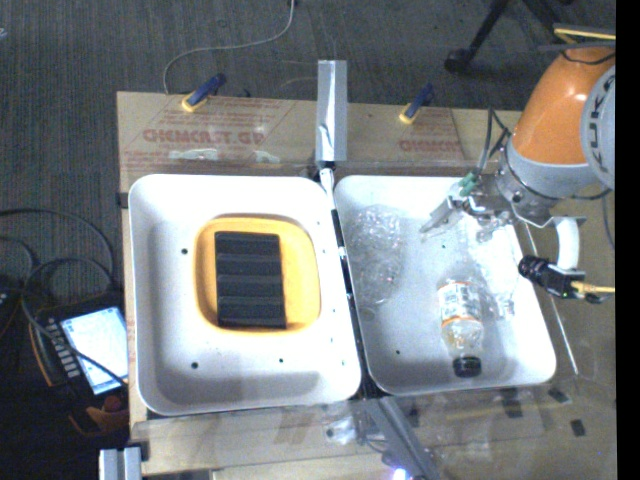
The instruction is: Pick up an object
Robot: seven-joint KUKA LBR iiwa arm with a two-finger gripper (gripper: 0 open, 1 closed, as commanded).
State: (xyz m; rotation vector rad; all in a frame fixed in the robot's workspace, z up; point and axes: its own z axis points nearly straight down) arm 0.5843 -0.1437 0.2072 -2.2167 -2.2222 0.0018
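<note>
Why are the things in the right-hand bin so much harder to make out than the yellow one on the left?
In the camera view, the clear cup and clear bottle are see-through, blending into the white right bin; the yellow tray contrasts sharply. The gripper looks slightly soft.

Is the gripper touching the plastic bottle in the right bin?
Apart. In the camera view, bare bin floor shows between the gripper at the bin's top and the plastic bottle lying lower down.

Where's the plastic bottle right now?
The plastic bottle lies in the right bin, toward its near edge, below the gripper.
</note>
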